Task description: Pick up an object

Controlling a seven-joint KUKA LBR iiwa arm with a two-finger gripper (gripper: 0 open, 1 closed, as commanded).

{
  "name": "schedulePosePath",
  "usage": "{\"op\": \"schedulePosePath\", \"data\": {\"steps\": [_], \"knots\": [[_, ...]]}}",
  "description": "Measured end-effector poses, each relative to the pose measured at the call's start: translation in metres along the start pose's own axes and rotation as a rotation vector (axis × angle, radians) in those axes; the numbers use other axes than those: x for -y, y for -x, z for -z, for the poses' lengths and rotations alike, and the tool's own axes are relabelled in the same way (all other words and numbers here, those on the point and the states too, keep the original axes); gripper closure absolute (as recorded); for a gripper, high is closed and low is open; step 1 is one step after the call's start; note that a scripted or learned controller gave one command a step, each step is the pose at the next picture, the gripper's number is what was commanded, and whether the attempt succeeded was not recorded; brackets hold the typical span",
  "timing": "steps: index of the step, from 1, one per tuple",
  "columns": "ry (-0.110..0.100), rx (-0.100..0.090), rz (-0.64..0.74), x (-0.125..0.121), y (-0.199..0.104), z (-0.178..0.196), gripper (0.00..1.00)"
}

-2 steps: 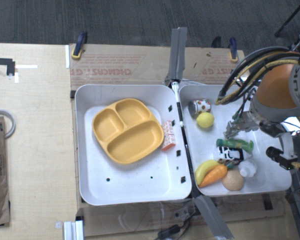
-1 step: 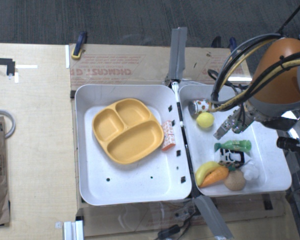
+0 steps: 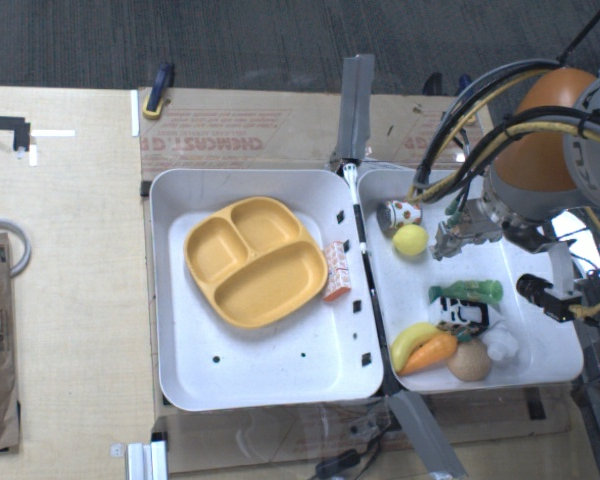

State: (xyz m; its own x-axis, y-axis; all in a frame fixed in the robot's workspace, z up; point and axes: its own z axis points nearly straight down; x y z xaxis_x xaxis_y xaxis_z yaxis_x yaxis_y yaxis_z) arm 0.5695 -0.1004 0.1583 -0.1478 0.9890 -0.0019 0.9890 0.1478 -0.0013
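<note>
Yellow ball (image 3: 410, 240) lies just beside the fingers (image 3: 448, 244); their state is unclear.

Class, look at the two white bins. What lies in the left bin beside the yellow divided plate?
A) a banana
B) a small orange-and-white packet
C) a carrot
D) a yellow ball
B: the small orange-and-white packet lies against the right edge of the yellow divided plate in the left bin.

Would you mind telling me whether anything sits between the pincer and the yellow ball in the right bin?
Nothing visible stands between them. The pincer is in the right bin, just right of the yellow ball, with bare bin floor between. A small white and red object lies directly above the ball, on its far side, off that line.
</note>
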Motion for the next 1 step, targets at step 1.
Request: {"op": "schedulePosePath", "data": {"steps": [1], "knots": [[0.001, 0.000, 0.048, -0.0491, -0.0521, 0.0439, 1.00]]}}
